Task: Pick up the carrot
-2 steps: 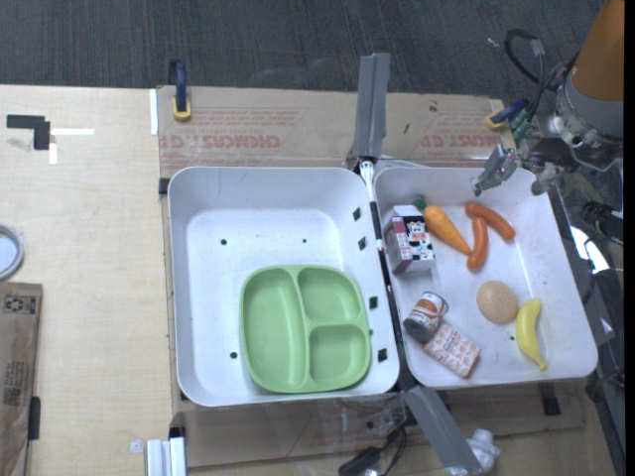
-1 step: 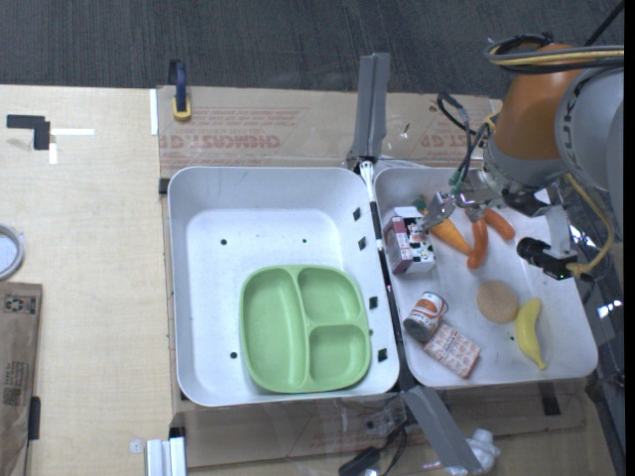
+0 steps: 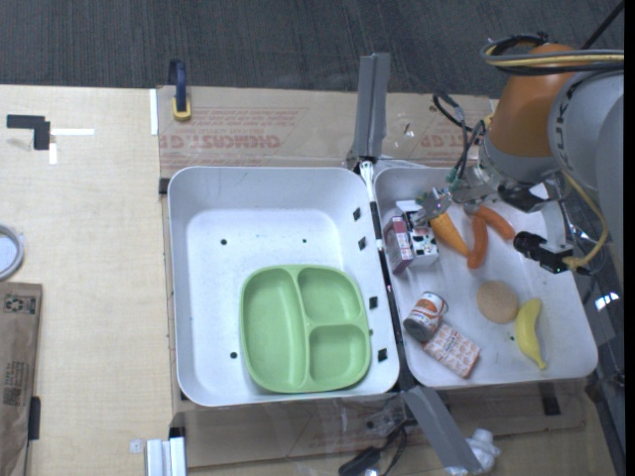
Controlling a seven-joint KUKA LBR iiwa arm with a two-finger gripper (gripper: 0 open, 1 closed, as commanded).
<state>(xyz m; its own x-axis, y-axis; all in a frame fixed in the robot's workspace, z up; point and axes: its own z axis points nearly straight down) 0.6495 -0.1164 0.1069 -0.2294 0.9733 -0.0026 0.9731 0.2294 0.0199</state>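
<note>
Right bin (image 3: 568, 305), right half of frame, holds the clutter. The carrot (image 3: 449, 233) lies in its upper left part, tapered, slanting down to the right. The pincer (image 3: 435, 204) sits right at the carrot's upper end, touching or nearly so. Can't tell whether the pincer is open or closed, or whether it has any grip on the carrot. The arm (image 3: 541, 107) comes in from the upper right.

Crowding the carrot:
- A small maroon-and-white box (image 3: 402, 243) is just left of it, against the bin's left wall.
- A bent red-orange piece (image 3: 488, 228) is just right of it, near or touching at the lower tip.

Lower in the same bin, clear of the carrot:
- A can (image 3: 427, 315) lies on its side.
- A pinkish packet (image 3: 453, 350) sits beside the can.
- A round tan thing (image 3: 498, 301) is to the right.
- A banana (image 3: 530, 332) lies near the right wall.

Left bin (image 3: 213, 266), centre of frame, holds a green divided plate (image 3: 306, 327) in its lower right part.

On the bench (image 3: 89, 216):
- A cardboard sheet with red print (image 3: 238, 127) lies above the left bin.
- A blue-and-yellow clamp (image 3: 179, 92) sits at the sheet's upper left corner.
- A tape roll (image 3: 6, 254) is at the far left edge.
- A brown paper bag (image 3: 18, 365) is at lower left.
</note>
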